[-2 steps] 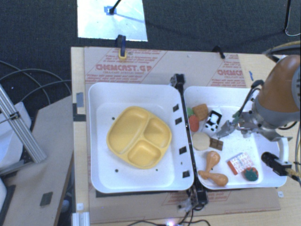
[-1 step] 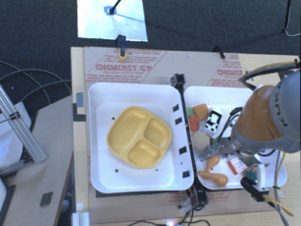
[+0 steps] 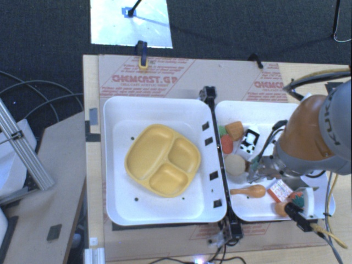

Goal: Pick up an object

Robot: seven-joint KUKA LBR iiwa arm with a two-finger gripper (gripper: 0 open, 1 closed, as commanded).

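Fingers (image 3: 254, 172) hang low in the right bin (image 3: 242, 110) beside a pale ball (image 3: 235, 165); whether apart or together, I cannot tell; yellow tray (image 3: 163, 159) fills the left bin (image 3: 118, 147).

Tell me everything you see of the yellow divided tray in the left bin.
The yellow tray looks like matte moulded plastic, a rounded square with three compartments: one long one along its left side and two smaller ones at right. It lies flat, turned at an angle, near the middle of the left bin. Nothing sits in it or touches it but the bin floor.
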